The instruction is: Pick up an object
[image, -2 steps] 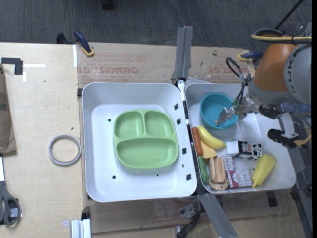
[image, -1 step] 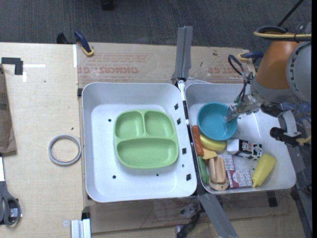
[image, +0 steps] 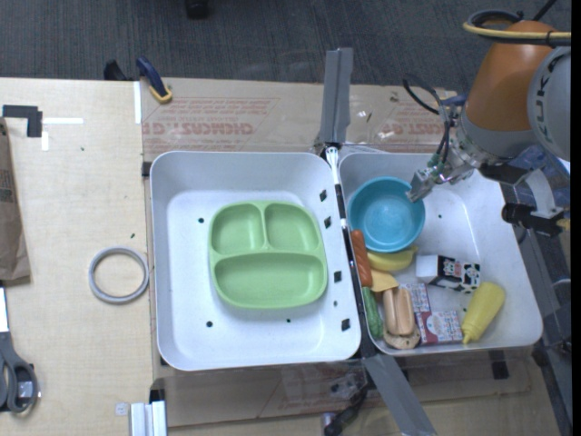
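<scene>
Left bin (image: 172,243) holds a green tray (image: 268,254); tool (image: 423,185) pinches blue bowl (image: 386,214) rim

The bench (image: 82,207) bears two white bins (image: 172,262), a tape ring (image: 119,273) and scissors (image: 16,381).

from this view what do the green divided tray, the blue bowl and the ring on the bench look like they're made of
Green divided tray: likely moulded plastic, matte, with one even colour and soft rounded dividers. Blue bowl: probably plastic too, smooth with a faint sheen inside and a uniform colour. Ring on the bench: hard to tell; pale grey and semi-glossy, possibly a tape roll or plastic hoop.
</scene>
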Robot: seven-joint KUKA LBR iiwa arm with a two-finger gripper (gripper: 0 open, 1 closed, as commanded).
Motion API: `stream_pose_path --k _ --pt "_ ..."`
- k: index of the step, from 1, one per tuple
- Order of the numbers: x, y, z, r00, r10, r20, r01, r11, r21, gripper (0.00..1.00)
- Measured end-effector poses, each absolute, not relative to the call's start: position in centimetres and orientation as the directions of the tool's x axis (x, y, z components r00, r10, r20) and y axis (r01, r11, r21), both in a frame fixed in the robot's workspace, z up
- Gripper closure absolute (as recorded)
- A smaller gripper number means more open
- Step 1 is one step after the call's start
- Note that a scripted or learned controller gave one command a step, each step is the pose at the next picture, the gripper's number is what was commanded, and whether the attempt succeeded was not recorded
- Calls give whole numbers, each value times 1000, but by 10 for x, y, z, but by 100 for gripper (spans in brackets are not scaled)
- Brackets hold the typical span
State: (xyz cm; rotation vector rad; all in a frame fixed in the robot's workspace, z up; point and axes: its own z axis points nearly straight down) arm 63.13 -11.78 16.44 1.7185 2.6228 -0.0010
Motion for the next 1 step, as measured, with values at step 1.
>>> stream_pose_path --k 1 --pt "641 -107 115 37 999 -10 999 -37 -2 100"
